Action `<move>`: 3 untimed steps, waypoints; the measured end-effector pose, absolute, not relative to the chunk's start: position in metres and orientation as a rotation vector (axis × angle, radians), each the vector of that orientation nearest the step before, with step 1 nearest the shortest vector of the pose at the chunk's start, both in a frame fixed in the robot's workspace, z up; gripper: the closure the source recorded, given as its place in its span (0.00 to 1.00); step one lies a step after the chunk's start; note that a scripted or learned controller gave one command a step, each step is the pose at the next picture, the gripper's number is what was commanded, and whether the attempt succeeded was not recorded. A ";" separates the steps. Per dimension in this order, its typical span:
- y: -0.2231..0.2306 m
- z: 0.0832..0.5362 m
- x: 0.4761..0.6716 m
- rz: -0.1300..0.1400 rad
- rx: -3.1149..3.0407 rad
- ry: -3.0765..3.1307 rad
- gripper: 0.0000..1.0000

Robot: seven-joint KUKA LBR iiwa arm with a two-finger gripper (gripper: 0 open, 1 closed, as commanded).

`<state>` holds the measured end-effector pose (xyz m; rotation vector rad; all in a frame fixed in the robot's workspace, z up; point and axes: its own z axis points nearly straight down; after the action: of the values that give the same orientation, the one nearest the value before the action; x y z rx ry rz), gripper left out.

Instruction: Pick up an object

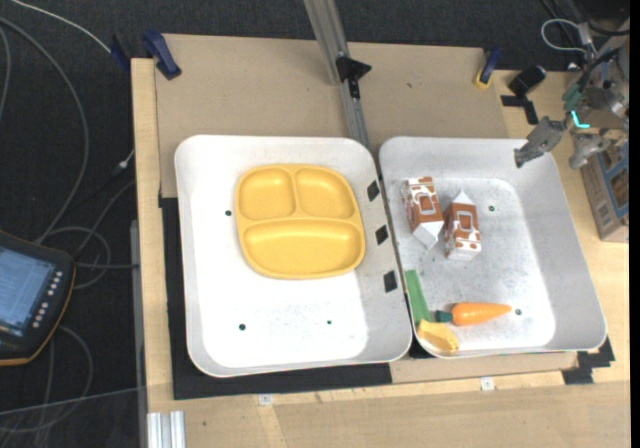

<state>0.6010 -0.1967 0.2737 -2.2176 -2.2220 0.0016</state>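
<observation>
Two small brown-and-white cartons [441, 218] lie side by side near the middle of the right bin [560, 236]; a toy carrot [480, 313] and a green-and-yellow piece [428, 321] lie at its front edge. Gripper [540, 141] hangs over this bin's far right corner, holding nothing; whether it is apart or together I cannot tell. In the left bin [200, 266] rests a yellow divided plate [299, 220].

two white bins [200, 236], one yellow plate [299, 219], two cartons [421, 204], one carrot [480, 313]
</observation>
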 end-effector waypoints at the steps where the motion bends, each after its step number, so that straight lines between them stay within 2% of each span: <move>1: -0.196 0.211 0.598 0.006 -2.216 -2.217 0.00; 2: -0.201 0.151 0.592 0.006 -2.216 -2.215 0.00; 3: -0.203 0.106 0.595 -0.005 -2.227 -2.223 0.00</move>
<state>0.5950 -0.2032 0.1060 -2.2265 -2.2229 -0.0047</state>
